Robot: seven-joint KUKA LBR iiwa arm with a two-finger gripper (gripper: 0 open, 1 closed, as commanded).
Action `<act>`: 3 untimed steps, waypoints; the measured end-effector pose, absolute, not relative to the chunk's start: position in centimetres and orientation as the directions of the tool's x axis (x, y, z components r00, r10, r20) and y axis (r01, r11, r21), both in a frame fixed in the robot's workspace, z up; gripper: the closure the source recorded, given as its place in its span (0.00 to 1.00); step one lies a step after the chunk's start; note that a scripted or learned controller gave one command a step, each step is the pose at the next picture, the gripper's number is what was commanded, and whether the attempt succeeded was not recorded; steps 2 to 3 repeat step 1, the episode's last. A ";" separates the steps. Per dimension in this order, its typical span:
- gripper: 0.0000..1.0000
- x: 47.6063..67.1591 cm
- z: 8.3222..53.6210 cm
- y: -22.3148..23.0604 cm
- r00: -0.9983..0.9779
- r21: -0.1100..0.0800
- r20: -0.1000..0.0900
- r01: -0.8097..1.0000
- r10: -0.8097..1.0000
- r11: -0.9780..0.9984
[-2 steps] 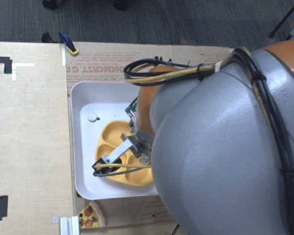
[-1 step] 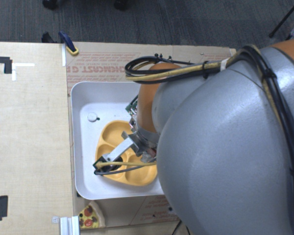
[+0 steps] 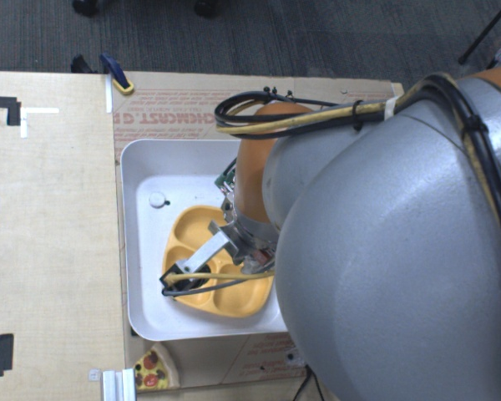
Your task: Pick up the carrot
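Note:
A yellow divided plate (image 3: 192, 232) lies in the white bin (image 3: 138, 249), towards its right half. My gripper (image 3: 249, 256) hangs low over the plate's right side, under the orange band of the wrist. The big grey arm covers the gripper's tips and everything to the right of the plate. A bit of something green (image 3: 227, 174) peeks out by the wrist at the bin's far side; what it is cannot be made out.
A small white round piece (image 3: 157, 200) sits in the bin's far left corner. A toy pizza slice (image 3: 150, 371) lies outside the bin's near edge. A blue and yellow tool (image 3: 117, 73) rests on the wooden bench at the far left.

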State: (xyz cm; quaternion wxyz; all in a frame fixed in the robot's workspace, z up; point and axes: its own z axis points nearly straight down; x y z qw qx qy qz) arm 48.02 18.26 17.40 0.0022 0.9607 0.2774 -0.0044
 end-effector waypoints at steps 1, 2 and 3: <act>1.00 47.8 18.7 22.8 0.975 0.002 -0.001 0.221 0.221 -0.975; 1.00 47.8 18.7 22.8 0.975 0.002 -0.001 0.221 0.221 -0.975; 1.00 47.8 18.7 22.8 0.975 0.002 -0.001 0.221 0.221 -0.975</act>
